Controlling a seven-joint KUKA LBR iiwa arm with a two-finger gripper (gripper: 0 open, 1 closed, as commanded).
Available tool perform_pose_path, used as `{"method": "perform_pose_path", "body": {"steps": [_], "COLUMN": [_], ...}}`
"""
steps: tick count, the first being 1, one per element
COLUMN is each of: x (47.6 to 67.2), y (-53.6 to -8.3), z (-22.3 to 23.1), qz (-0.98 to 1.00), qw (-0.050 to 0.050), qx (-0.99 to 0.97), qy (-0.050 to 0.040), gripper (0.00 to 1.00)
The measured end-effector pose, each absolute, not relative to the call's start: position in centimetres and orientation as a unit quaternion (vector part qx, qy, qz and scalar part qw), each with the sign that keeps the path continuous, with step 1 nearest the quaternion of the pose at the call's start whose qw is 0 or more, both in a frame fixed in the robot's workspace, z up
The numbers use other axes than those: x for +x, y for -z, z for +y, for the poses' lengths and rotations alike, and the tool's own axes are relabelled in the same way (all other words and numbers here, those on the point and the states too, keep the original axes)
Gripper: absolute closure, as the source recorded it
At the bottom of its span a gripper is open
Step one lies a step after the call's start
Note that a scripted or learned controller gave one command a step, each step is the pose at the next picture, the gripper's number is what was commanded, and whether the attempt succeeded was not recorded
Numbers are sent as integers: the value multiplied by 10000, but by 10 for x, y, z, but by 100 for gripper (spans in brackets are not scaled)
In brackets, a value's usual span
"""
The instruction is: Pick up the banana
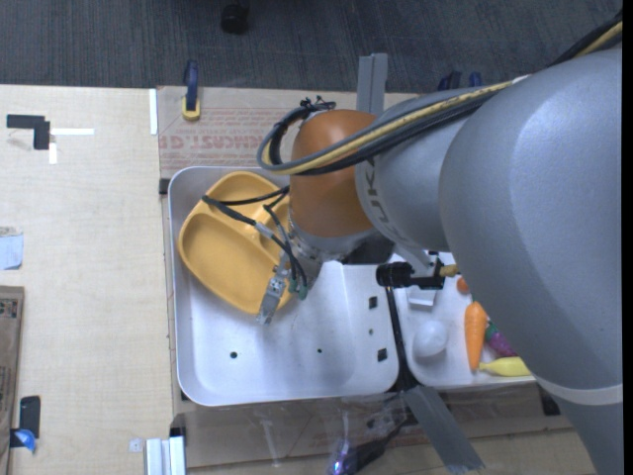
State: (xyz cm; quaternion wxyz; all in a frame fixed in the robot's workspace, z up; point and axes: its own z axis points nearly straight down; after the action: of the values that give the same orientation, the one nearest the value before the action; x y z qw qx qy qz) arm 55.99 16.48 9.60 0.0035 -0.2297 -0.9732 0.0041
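Note:
The banana (506,367) is a small yellow piece lying at the near edge of the right bin (442,374), partly hidden under my arm. My gripper (274,293) hangs over the left bin (297,364), well to the left of the banana. It is at the near right edge of a yellow divided dish (226,253). The orange band of my wrist (331,181) sits just above it, and nothing shows in its grasp.
An orange carrot (475,332), a white rounded object (430,339) and a purple piece (500,344) lie beside the banana in the right bin. The yellow dish takes up the far left of the left bin. My arm covers most of the right bin.

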Motion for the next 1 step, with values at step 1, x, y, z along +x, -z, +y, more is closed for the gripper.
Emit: {"method": "perform_pose_path", "body": {"steps": [1], "x": [557], "y": [-104], "z": [163], "qz": [-9729], "qw": [98], "qx": [-2307], "qy": [-75], "gripper": [100]}}
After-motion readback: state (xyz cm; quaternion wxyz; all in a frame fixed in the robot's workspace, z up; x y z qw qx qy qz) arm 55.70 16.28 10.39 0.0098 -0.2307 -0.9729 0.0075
